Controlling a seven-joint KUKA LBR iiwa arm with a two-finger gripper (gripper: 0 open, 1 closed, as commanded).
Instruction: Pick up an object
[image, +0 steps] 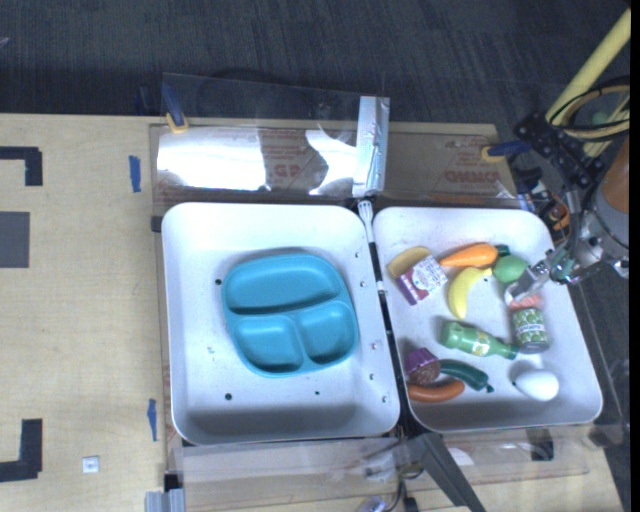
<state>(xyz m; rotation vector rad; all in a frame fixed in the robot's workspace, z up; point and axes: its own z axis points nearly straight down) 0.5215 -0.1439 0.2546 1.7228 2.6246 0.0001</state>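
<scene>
Seen from above, two white bins sit side by side on a wooden bench (70, 330). The left bin (190, 300) holds a blue divided tray (288, 310). The right bin (585, 385) holds a scatter of toy food: a carrot (468, 256), a banana (461, 291), a lime (509, 269), a small red-and-white packet (422, 279), a green bottle (476, 341), a small jar with a green label (529, 326), a white egg (536, 384), a hot dog (436, 391) and a purple piece (419, 361) beside it.

The robot's tool (532, 283) reaches in from the right rim of the right bin and sits low among the items, between the lime and the jar, near both. Whether it is open or closed cannot be told at this size, and nothing can be seen caught in it.

By the look of it, the pick is at the reaching stage: every object lies on the bin floor, none lifted. Closing on an item and raising it clear is left to do.
</scene>
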